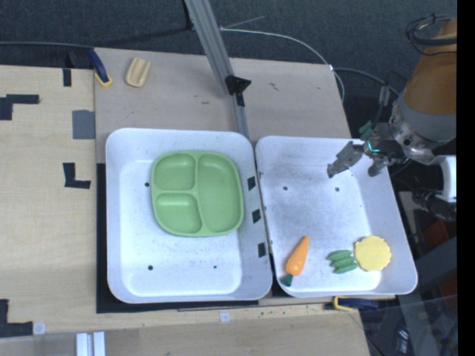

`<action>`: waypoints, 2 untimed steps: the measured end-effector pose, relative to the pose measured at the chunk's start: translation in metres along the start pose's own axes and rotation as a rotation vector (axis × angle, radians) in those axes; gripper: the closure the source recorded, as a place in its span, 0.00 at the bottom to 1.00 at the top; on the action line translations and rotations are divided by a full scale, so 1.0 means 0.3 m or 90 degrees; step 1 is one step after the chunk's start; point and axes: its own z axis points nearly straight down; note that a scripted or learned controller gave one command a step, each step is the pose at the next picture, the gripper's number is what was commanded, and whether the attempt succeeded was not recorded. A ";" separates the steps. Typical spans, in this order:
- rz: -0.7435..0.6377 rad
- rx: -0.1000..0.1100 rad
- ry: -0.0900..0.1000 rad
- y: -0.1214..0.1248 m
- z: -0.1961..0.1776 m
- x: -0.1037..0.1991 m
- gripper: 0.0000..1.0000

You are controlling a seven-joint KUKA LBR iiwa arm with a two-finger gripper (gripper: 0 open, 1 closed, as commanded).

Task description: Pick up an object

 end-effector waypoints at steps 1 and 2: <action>0.000 0.000 0.000 0.000 0.000 0.000 0.00; 0.001 0.004 0.000 -0.035 0.190 0.000 0.00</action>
